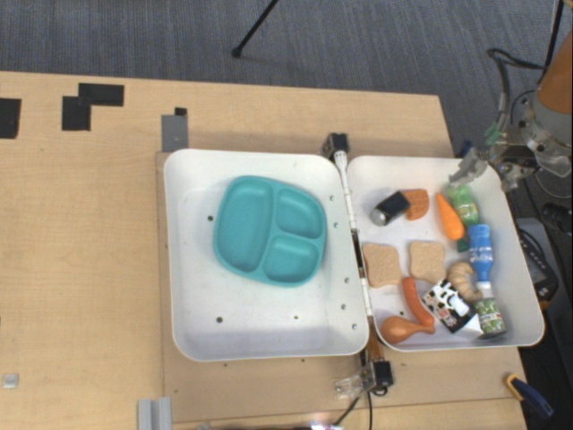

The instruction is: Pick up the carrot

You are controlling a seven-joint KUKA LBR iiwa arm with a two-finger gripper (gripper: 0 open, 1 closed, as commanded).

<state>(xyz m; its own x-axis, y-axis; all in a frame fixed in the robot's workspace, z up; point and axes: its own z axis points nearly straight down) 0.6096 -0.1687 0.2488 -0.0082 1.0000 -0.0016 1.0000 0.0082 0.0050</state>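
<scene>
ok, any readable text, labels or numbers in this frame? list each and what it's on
None can be read.
Blue bottle: label too small and blurred.
Green bottle: label blurred.
Small bottle at the bin's near corner: label blurred.
Black-and-white carton: cow-like patches, no legible print.
Black can: no legible text.
Carrot, teal tray, bins: no markings seen.
</scene>
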